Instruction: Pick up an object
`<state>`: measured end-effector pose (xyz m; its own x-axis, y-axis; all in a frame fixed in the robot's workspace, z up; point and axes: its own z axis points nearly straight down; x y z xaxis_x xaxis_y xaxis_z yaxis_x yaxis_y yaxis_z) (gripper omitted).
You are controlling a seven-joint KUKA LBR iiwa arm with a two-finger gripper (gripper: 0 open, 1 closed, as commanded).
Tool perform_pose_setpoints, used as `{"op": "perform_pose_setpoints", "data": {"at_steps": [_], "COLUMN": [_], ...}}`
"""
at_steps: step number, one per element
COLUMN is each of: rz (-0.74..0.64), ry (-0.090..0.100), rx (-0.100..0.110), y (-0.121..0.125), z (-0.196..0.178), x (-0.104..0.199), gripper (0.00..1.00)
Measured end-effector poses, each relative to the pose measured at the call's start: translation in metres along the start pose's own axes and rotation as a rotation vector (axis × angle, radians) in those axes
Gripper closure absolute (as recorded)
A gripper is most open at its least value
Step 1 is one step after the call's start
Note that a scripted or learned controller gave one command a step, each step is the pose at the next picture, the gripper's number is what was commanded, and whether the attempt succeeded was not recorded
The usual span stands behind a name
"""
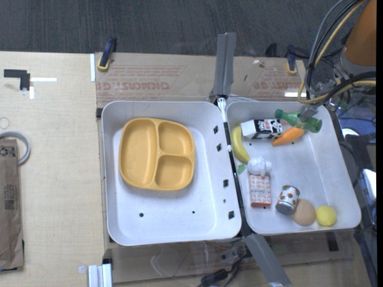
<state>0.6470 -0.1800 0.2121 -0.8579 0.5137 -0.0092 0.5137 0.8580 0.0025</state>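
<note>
The right bin (335, 178) holds several small items. An orange carrot (288, 136) with a green top lies at the back, next to a black-and-white milk carton (263, 127). A yellow banana (239, 146) lies along the left wall. A red-and-white carton (259, 187) with a white cap sits mid-bin. Near the front are a spotted cup (288, 199), a tan ball (304, 212) and a yellow lemon (327, 216). My gripper (310, 113) hangs at the bin's back right corner, right above the carrot's green top.
The left bin (119, 214) carries a yellow divided plate (157, 154). A grey divider (224, 70) stands behind the bins' shared edge. Cables and the arm crowd the upper right. A brown paper bag (9, 202) lies at the bench's far left.
</note>
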Motion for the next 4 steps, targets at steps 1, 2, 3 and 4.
{"op": "perform_pose_setpoints", "data": {"at_steps": [1,2,3,4], "rz": [0.0,-0.251,-0.362,-0.36], "ry": [-0.003,0.006,0.006,0.002], "rx": [-0.001,0.001,0.001,0.0], "y": [0.0,-0.011,-0.027,-0.026], "z": [-0.009,-0.012,0.003,-0.007], "x": [-0.001,-0.007,-0.02,-0.021], "gripper": [1.0,1.0,1.0,1.0]}}
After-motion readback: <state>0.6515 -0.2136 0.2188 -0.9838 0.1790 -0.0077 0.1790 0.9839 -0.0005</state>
